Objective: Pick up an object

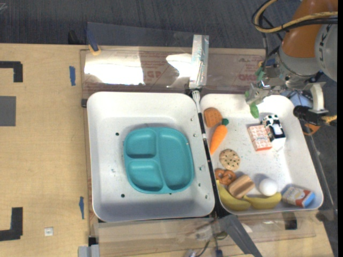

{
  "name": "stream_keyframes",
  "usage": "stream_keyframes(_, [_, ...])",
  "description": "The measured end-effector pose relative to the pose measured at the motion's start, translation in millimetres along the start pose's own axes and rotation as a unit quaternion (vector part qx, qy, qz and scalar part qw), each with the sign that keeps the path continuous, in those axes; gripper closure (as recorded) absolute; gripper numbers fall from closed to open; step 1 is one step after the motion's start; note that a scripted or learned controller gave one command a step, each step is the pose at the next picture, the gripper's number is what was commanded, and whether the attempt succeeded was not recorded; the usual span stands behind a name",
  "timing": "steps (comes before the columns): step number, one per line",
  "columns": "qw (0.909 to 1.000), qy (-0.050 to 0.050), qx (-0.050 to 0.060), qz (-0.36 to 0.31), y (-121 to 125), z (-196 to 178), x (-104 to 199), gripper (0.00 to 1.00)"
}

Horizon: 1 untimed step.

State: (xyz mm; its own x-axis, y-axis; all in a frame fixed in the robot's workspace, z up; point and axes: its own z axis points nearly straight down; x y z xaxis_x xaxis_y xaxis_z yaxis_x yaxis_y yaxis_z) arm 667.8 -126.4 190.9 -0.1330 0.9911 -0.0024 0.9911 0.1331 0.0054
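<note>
- The arm (305,36), grey with an orange band, is seen at the upper right, reaching over the far edge of the right bin (300,159).
- The gripper (256,98) is placed above the far left corner of the right bin; whether it is open or closed cannot be told.
- A small green item (254,111) is seen just at the gripper's tip; whether it is held cannot be told.
- In the right bin, a carrot (218,136) is laid beside a brown bread-like piece (213,115) along the left wall.
- A cookie (229,158) is set below the carrot, near the bin's middle.
- A red and white box (260,136) and a black and white toy (275,127) are placed just beside each other towards the far right.
- A banana (252,201), a hot dog (240,186) and a white egg (267,187) are clustered at the near edge, with a small carton (298,196) in the near right corner.
- A teal divided plate (159,158) is set in the left bin (107,116).
- Both bins are carried on the counter (37,159).
</note>
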Motion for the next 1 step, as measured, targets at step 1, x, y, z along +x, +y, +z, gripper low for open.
stream_keyframes(1, [0.9995, 0.002, 0.003, -0.03, -11.0, 11.6, 23.8, 1.0])
